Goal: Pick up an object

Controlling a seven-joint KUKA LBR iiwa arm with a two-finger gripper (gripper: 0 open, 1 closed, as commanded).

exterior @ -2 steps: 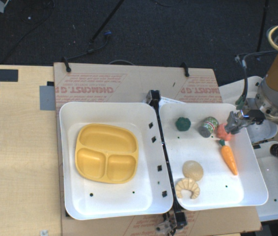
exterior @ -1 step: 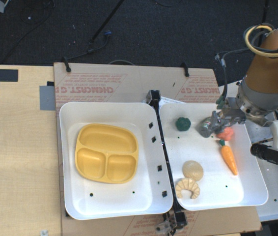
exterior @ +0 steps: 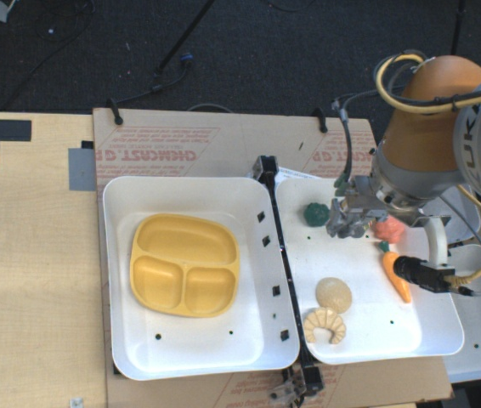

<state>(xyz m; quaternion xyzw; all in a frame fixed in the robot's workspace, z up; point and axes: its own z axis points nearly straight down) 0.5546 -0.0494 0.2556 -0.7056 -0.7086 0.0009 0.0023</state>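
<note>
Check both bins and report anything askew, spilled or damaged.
Nothing stands out. The yellow tray lies flat in the left bin. The right bin holds a green piece, carrot, bun and croissant, all inside its walls.

Even bright light; soft shadows; slight blur

Upside-down red print on cardboard (exterior: 223, 143) along its far edge, roughly "OKMOKST GP"; same print repeated, letters unclear.
</note>
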